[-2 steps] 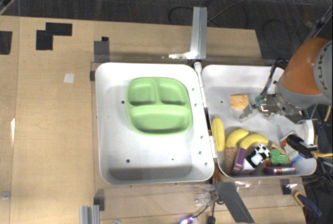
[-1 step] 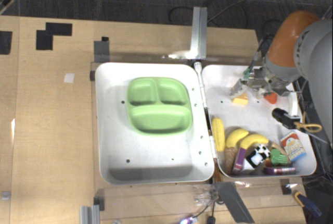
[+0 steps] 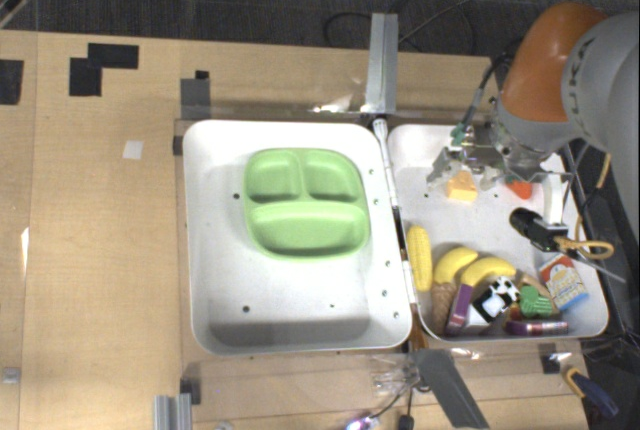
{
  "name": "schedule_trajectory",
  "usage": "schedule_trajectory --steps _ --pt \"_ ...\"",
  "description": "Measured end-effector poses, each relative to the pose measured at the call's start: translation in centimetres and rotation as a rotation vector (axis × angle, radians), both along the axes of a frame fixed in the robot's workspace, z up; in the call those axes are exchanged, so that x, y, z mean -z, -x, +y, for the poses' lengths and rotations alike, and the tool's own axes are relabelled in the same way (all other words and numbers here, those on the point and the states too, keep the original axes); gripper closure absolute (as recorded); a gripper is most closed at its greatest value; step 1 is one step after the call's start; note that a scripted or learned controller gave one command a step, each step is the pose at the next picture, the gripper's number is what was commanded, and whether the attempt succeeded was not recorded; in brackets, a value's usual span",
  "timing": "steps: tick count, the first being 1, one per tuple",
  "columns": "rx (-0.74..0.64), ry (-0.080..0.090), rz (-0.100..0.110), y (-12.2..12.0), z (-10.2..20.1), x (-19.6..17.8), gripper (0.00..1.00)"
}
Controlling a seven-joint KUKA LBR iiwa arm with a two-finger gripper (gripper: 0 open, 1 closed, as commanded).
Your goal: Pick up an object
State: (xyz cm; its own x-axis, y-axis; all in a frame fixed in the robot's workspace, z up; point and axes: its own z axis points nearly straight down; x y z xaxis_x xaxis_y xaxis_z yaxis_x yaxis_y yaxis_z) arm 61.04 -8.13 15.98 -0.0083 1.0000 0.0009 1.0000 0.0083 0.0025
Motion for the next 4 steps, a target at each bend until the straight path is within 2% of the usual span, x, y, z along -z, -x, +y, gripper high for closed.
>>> schedule_trajectory --steps 1,2,3,4 --pt "-0.097 0.003 -0.007 -2.9 -5.7 7.1 0.00" --pt "-0.103 0.001 -0.011 -3.1 -5.4 6.0 1.00" --pt "-0.002 0.000 -0.001 -2.7 1.5 -5.6 1.00" --pt "0.002 0.001 0.004 -1.4 -8.1 4.6 1.00"
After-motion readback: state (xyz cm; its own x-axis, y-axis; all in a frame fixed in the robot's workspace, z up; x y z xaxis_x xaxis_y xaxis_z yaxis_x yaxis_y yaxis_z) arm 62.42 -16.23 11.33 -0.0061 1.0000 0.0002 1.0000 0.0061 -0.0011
